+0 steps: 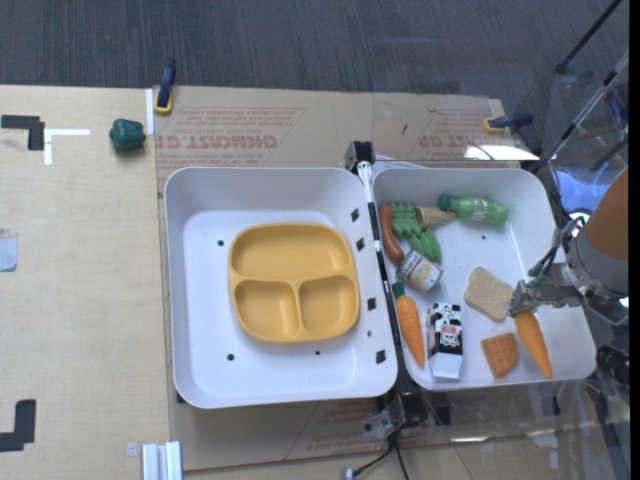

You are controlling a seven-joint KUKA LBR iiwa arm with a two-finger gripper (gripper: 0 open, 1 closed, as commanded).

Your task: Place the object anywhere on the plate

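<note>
1. I see the light wooden desk (80, 298) carrying two shallow white plastic bins side by side.
2. The left white bin (190, 358) holds a yellow three-compartment plastic plate (294, 280), lying flat near its centre with nothing on it.
3. The right white bin (540, 203) holds the toy food: a green bottle (476, 209) at the top, a green leafy piece (411, 228), a small tin can (422, 271), a black-and-white milk carton (446, 341), a slice of tan bread (488, 293) and an orange cracker square (500, 354).
4. One orange carrot (410, 328) lies along that bin's left wall.
5. A second orange carrot (533, 343) lies near the right wall, its top just under my end effector (524, 303).
6. I cannot tell how wide the end effector stands or whether it grips anything.
</note>
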